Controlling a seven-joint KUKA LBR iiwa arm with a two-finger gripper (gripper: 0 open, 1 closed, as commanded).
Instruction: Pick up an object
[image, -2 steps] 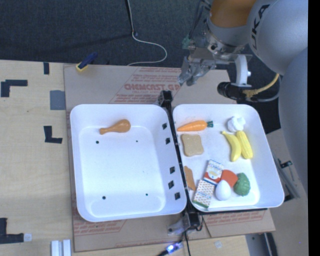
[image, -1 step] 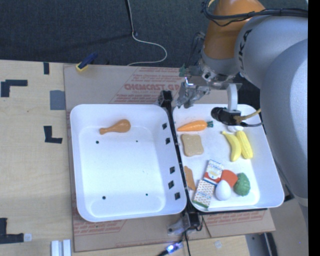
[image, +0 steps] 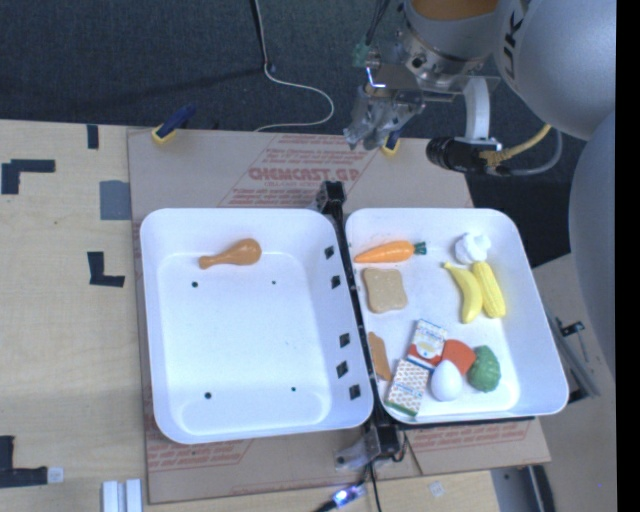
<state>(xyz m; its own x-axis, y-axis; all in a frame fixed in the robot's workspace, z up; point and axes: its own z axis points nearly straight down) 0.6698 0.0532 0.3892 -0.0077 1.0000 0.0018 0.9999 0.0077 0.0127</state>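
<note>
Small printed carton (image: 408, 387) | smooth white egg (image: 446, 380) | gripper (image: 372, 128) metallic, grip perhaps empty, cannot tell

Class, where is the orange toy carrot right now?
The orange toy carrot lies in the right white bin, at its top-left corner beside the divider, just above the tan bread slice.

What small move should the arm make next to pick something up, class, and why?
Probably bring the gripper toward the camera and down over the right bin. It hangs beyond the bins' far edge, above the cardboard, holding nothing, while the carrot lies nearest it, with bare floor on most sides.
</note>
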